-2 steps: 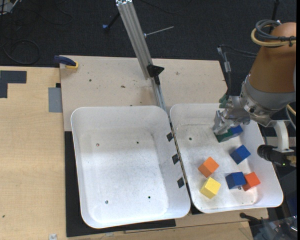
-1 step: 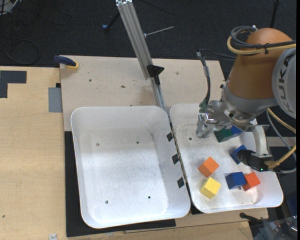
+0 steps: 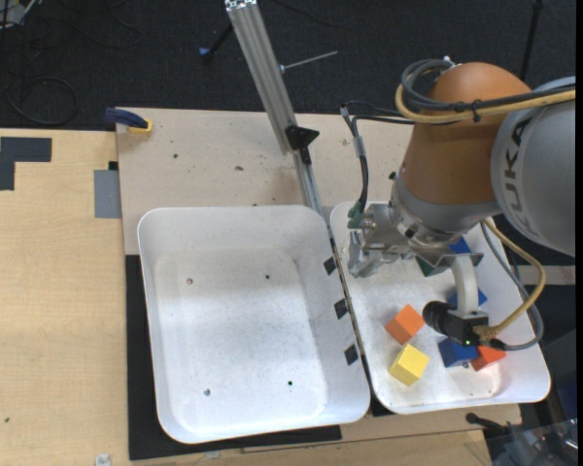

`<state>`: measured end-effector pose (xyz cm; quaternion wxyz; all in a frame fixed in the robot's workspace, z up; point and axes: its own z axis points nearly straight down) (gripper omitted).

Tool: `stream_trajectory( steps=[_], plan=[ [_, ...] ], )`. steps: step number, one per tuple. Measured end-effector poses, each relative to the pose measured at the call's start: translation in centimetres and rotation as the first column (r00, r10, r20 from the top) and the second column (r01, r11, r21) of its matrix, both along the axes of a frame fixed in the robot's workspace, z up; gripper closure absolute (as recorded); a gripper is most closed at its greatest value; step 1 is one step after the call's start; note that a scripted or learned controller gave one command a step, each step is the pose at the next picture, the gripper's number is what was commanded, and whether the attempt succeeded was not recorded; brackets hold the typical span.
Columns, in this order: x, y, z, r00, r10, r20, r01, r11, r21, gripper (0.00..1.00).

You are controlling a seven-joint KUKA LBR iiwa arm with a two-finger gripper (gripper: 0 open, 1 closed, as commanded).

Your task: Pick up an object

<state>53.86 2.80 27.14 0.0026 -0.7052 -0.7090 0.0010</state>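
1. Left bin (image 3: 175, 260): a shallow white tray resting on the table (image 3: 49, 309).
2. Gripper (image 3: 367, 250): hangs low over the right bin's (image 3: 525, 382) rear-left corner; whether the jaws are spread or pressed together cannot be told.
3. Orange block (image 3: 404, 323) and yellow block (image 3: 409, 364): near the front of the right bin, apart from the gripper.
4. Judged step: approach, nothing grasped; the next move calls for centring over one block.
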Motion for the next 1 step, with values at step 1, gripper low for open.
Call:
stream_trajectory(
  steps=[1],
  plan=[
    [-1.65,5.04,-2.38,1.000,-0.001,-0.002,0.001,1.000,-0.001,1.00]
  ],
)
